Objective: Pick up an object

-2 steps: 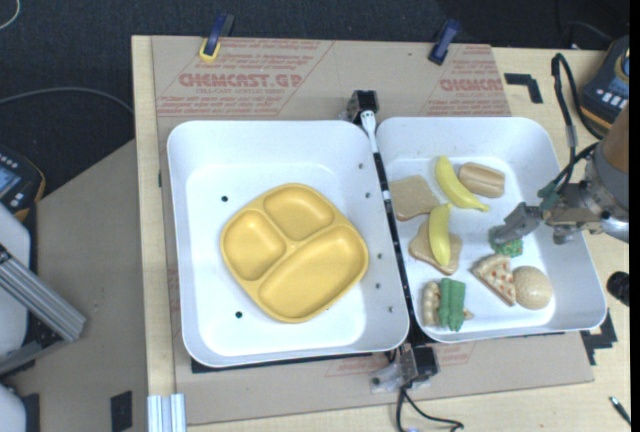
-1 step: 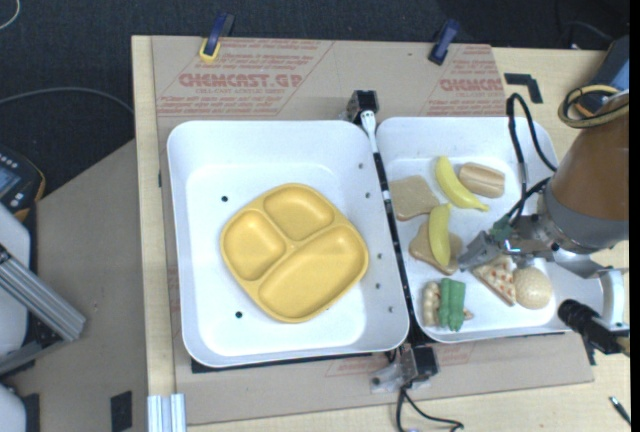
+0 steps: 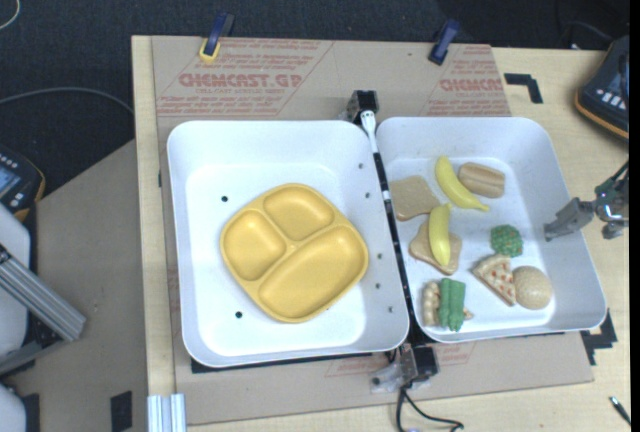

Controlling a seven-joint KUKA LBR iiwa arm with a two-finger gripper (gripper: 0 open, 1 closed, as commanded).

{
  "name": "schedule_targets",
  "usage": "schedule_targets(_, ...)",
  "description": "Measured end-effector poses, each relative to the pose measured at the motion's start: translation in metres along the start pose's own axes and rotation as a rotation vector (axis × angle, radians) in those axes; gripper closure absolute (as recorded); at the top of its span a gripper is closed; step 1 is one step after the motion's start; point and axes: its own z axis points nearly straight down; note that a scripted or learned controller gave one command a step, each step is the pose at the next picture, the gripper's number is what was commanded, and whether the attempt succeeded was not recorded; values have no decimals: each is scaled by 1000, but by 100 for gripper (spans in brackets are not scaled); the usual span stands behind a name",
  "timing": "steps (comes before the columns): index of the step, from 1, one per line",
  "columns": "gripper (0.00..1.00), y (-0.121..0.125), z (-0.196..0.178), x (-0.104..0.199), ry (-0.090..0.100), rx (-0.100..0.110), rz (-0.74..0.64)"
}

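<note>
While toy foods (image 3: pixel 470 240) crowd the right bin (image 3: pixel 560 170), the claw (image 3: pixel 565 220) hangs beside them, grip unclear.

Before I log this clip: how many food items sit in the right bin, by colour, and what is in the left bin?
Yellow (bananas): 2
Green (broccoli, bean pod): 2
Tan or brown (bread, roll, pizza slice and the like): 6
Left bin: yellow divided plate: 1
Total: 11
</note>
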Motion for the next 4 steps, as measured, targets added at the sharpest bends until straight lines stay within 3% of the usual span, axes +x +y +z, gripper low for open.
schedule_targets(1, 100, 1, -6, 6, 6, 5, -7)
schedule_targets(2, 100, -2, 43, 160, 19, 17, -23)
schedule_targets(3, 100, -3, 39, 290, 15, 10, -22)
schedule_targets(4, 100, 0, -97, 320, 15, -6, -14)
